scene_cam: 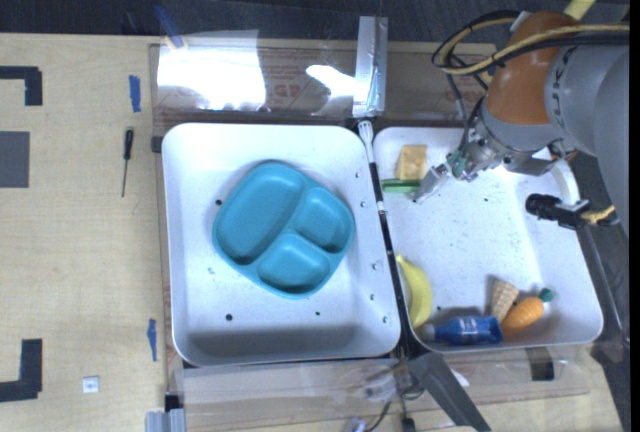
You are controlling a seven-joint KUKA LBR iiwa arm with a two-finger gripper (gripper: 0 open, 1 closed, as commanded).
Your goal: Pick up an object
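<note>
My gripper (pixel 434 182) hangs low over the far left part of the right bin (pixel 470 230), reaching in from the right under the orange-banded wrist (pixel 520 80). Just to its left lie a tan yellow block (pixel 411 162) and a thin green stick (pixel 400 185) by the bin's left wall. The gripper tip is close to both, and I cannot tell whether it touches either. At the near side of the same bin lie a banana (pixel 418 290), a blue bottle (pixel 470 329), a small cone (pixel 503 296) and an orange carrot-like toy (pixel 525 312).
The left bin (pixel 190 300) holds a blue divided plate (pixel 285 225). A clear plastic sheet (pixel 260 70) and a metal upright (pixel 370 65) stand behind the bins. Cables (pixel 470 45) loop above the wrist. A black fitting (pixel 548 207) sits at the right bin's right wall.
</note>
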